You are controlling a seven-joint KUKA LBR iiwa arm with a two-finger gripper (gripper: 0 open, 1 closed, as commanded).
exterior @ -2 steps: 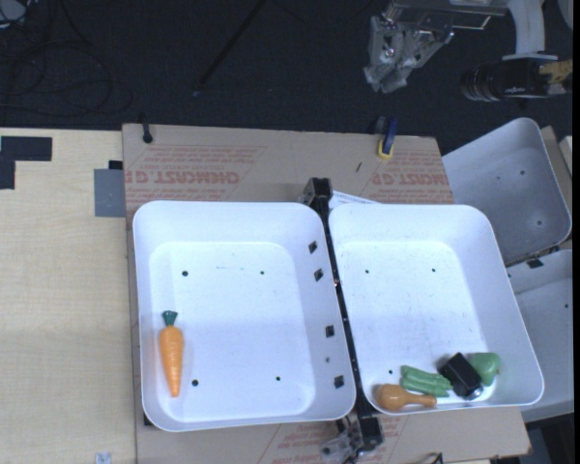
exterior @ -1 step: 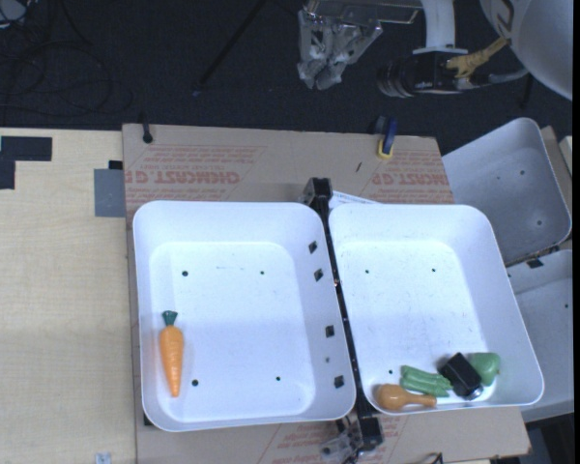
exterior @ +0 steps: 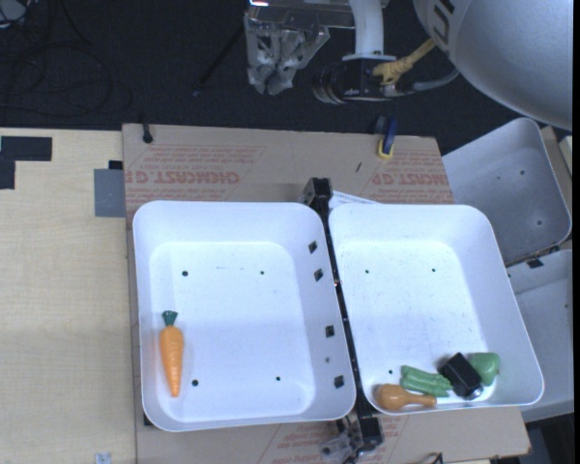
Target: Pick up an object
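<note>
A pale wooden bench [exterior: 48,288] meets a dark floor [exterior: 106,56] strewn with cables [exterior: 39,8].

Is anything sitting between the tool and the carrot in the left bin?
Nothing visible does. The tool hangs above the far edge of the bench, beyond both bins. The carrot lies alone near the left bin's near-left corner, apart from the walls, with bare floor between it and the far rim.

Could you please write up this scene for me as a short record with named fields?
left bin: holds one orange carrot near its front-left corner
right bin: a tan pear-shaped item, a green pod, a black block and a green piece, clustered at its front edge
hand: raised behind the bins, above the bench, holding nothing visible
</note>
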